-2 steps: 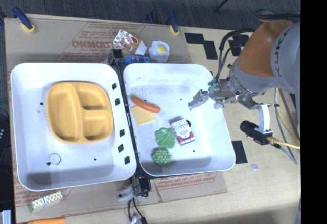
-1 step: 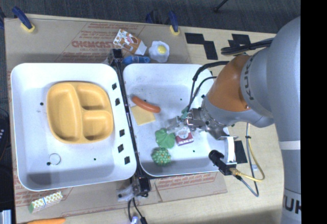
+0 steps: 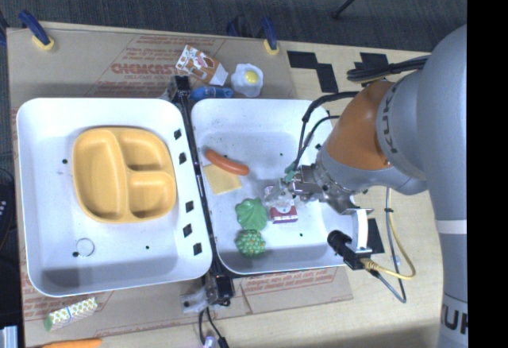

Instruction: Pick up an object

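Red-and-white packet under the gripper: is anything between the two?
Nothing visible. The gripper sits right over the small red-and-white packet in the right white bin. The green leafy toy lies just to its left, apart; the orange sausage lies farther off.

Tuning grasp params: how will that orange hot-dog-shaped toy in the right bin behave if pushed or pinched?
The orange sausage-shaped toy looks rounded and elongated, so it would probably roll sideways if nudged across its length. Its surface looks smooth, so it may slip from a pinch. It partly overlaps a flat yellow square, which could slide with it.
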You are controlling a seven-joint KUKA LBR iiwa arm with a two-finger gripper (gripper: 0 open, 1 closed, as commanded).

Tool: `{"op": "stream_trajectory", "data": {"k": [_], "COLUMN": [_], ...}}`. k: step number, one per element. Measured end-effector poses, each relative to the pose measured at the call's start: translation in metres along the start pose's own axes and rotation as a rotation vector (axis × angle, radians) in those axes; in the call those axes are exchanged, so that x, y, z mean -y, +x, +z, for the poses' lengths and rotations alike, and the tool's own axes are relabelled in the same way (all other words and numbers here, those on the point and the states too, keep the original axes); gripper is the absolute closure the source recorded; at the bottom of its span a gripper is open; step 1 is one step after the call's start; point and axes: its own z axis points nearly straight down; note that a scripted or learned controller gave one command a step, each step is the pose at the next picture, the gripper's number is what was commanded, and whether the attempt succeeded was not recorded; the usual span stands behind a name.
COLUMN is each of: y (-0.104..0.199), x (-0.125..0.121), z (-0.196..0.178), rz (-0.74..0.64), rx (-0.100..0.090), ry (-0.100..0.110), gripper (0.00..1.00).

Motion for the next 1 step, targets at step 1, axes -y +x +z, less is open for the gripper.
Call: {"op": "stream_trajectory", "data": {"k": [1], "y": [0.0149], "x": [0.0373], "z": [-0.0825], "rz": [-0.007], "rx": [0.000], "ry": [-0.003], "gripper": [1.00]}}
